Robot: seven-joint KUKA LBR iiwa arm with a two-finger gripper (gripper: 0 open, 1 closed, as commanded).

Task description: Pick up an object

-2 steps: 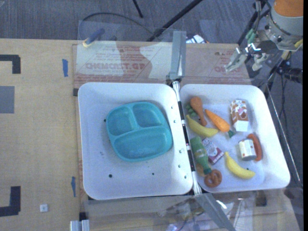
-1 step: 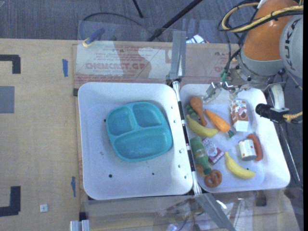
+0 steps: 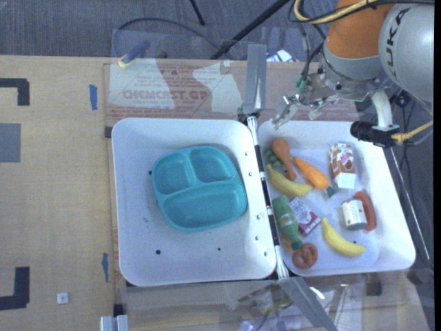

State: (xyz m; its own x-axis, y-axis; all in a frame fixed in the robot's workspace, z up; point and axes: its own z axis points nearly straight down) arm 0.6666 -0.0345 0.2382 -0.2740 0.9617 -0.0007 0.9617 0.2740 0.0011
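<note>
Since nothing sits between tool fingers, step in hand = choose target and descend. Near edge of right bin (image 3: 396, 254): pretzel (image 3: 304, 256), banana (image 3: 342, 241), loosely spaced, so easiest pick. Mid: carrot (image 3: 311, 173), carton (image 3: 342, 164), crowded. Far rim: tool (image 3: 298, 107) hovers, fingers spread. Align jaws across banana's narrow width.

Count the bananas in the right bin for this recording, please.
2. One banana lies near the bin's left wall, beside the carrot. The other banana lies near the front, below the can. None looks hidden.
</note>
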